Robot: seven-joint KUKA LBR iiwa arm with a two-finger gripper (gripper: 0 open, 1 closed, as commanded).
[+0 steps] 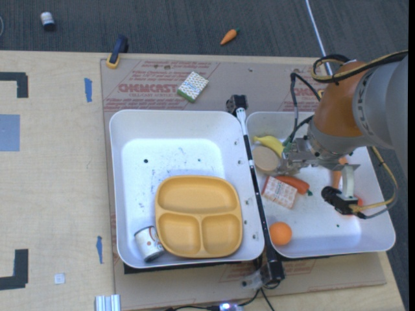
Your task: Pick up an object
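Note:
My gripper point(290, 165) hangs low in the right bin point(369, 238), near its left side. Right under and beside it lie a tan round disc point(264, 159), a yellow banana point(269, 142) and an orange carrot point(298, 184). A red and white packet point(280, 192) lies just in front of the carrot. An orange ball point(281, 234) rests at the bin's front left corner. The arm's body hides the back right part of this bin.
The left bin point(130, 141) holds a yellow divided plate point(198, 216) and a small white can point(148, 243) at its front left. A green and white box point(192, 86) lies on the cardboard behind the bins. A small carrot point(228, 36) lies on the floor.

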